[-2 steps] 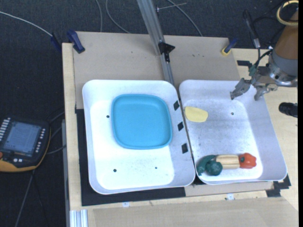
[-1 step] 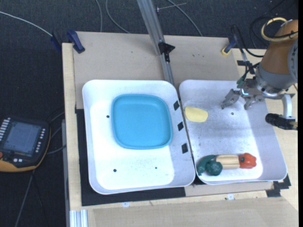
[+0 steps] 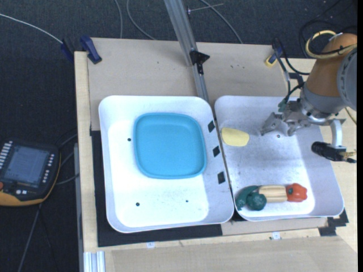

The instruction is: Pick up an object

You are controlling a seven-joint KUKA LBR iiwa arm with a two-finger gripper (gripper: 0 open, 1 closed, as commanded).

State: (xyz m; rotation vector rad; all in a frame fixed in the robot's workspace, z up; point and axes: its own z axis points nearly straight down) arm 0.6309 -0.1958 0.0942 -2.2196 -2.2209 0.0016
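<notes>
My gripper [image 3: 278, 130] hangs over the upper middle of the right bin [image 3: 323, 177], its fingers spread open with nothing between them. A pale yellow piece [image 3: 235, 136] lies on the bin floor to the gripper's left, apart from it. Along the bin's near edge lie a dark green lump [image 3: 251, 199], a wooden cylinder [image 3: 273, 194] and a red piece [image 3: 296, 192] in a row, touching one another. They are well below the gripper.
The left bin [image 3: 116, 169] holds a blue square plate [image 3: 170, 145]. A slanted metal pole [image 3: 182, 24] comes down to the gap between the bins. Blue clamps [image 3: 89, 49] grip the bench's far corners. A control pendant [image 3: 25, 169] lies off the bench at left.
</notes>
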